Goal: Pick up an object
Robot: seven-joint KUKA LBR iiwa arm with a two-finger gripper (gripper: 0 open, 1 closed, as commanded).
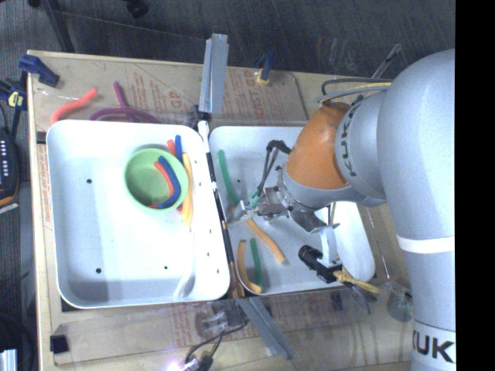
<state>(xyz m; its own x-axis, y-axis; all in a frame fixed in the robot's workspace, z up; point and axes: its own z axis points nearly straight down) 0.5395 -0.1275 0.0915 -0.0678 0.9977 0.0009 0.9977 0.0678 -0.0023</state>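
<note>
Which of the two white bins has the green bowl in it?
The left bin holds the green bowl, with coloured sticks lying on the bowl. The right bin, where the gripper reaches, holds loose green and orange sticks instead.

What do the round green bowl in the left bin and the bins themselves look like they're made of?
The round green bowl looks like matte plastic: flat, even colour with no glint. The two shallow white bins look like smooth, slightly glossy moulded plastic, with rounded corners and soft sheen, though painted metal is possible.

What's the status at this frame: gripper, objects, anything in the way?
Gripper low in right bin, near left wall. Nothing seen between fingers. Orange strip and green strip loose nearby. Green bowl in left bin.
</note>
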